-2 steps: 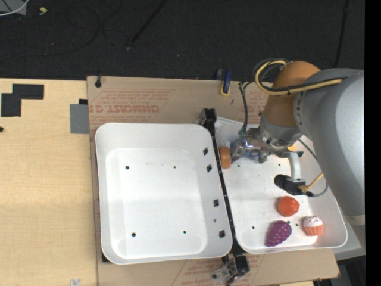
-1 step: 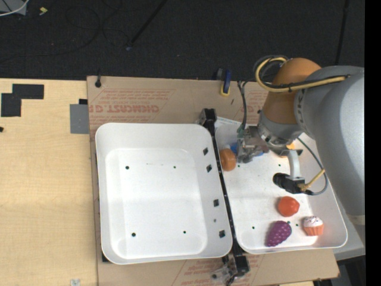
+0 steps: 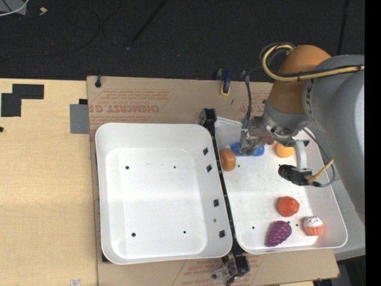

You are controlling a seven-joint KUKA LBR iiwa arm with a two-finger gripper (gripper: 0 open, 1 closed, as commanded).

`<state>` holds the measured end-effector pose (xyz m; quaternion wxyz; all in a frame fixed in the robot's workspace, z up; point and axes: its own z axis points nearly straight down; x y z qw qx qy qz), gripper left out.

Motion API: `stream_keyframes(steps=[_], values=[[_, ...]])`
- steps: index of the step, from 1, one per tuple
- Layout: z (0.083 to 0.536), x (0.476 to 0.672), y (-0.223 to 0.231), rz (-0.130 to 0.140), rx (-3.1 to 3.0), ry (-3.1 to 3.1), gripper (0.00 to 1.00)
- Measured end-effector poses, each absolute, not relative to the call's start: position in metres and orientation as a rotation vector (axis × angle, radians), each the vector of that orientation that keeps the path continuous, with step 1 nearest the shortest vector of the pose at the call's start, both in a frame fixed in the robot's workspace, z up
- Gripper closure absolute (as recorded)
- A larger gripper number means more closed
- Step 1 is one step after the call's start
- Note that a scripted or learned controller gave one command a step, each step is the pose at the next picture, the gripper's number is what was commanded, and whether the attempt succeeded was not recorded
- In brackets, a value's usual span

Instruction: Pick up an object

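My gripper (image 3: 250, 143) reaches down into the far part of the right bin (image 3: 262, 219), right over a blue object (image 3: 255, 151) that lies under its fingers. An orange ball-like piece (image 3: 227, 158) sits just left of it by the divider. A yellow-orange piece (image 3: 284, 150) lies to the right, partly behind the wrist. Nearer the front lie a red tomato-like object (image 3: 289, 206), a purple grape bunch (image 3: 278, 233) and a small cupcake (image 3: 313, 225).
The left bin (image 3: 119, 148) stands beside the right one, with a black clip rail (image 3: 215, 177) between them. A black cable end (image 3: 296, 174) hangs from the arm over the right bin. Cardboard lies under both bins.
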<state>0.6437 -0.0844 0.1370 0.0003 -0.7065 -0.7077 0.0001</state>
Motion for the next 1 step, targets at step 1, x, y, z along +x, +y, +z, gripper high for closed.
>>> stream_keyframes(steps=[1], values=[[0.1351, 0.6434, -0.0841, 0.003, -2.217, -2.223, 0.0]])
